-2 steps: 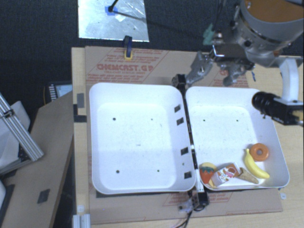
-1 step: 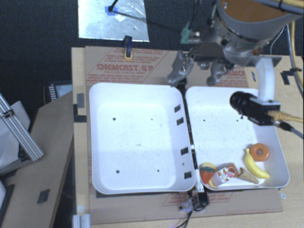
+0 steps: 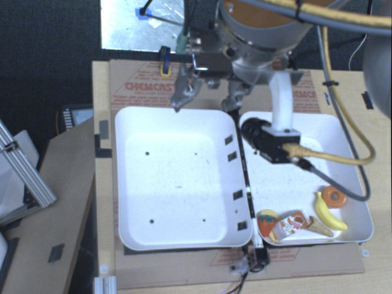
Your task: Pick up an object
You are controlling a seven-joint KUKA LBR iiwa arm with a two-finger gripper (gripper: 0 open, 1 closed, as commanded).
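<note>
Risk of a missed grab — gripper (image 3: 205,100) hangs spread wide and holding nothing over the left bin's (image 3: 131,164) far rim, well apart from the banana (image 3: 329,216) and other items in the right bin's (image 3: 361,188) near corner.

The arm (image 3: 263,35) is grey metal with an orange band at its upper part, a thick grey-yellow cable looping across it. A white bracket carries a black cylindrical unit trailing a yellow cable. The claw (image 3: 208,100) looks like two dull grey fingers, though blurred.
</note>
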